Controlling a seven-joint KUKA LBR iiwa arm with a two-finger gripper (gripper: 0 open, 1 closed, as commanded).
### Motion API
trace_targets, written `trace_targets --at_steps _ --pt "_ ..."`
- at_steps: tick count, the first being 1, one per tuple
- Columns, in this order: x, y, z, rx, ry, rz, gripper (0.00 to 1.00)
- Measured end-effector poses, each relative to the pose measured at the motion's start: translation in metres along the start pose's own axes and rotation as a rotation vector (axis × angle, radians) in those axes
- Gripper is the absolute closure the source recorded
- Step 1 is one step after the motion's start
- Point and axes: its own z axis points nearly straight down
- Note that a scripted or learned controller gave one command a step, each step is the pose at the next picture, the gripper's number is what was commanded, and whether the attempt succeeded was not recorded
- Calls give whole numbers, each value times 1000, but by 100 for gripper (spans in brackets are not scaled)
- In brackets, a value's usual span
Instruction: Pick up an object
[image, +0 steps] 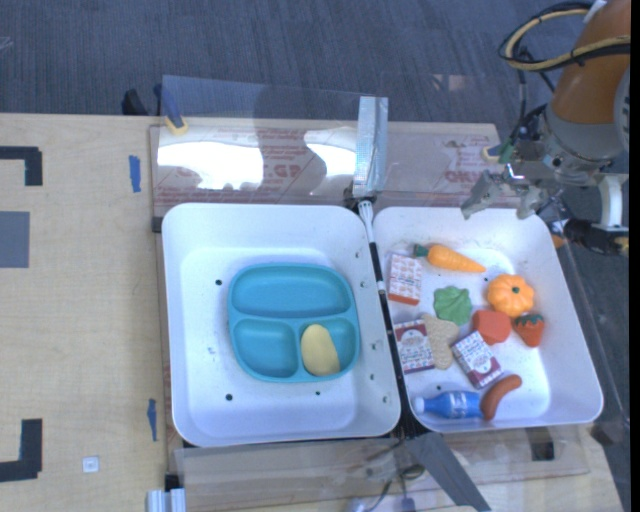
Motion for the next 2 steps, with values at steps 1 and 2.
trace_targets --at_steps 1,2 --pt "33 -9 120 -18 -4 -115 0" --pt "33 -8 112 -16 -4 -116 100"
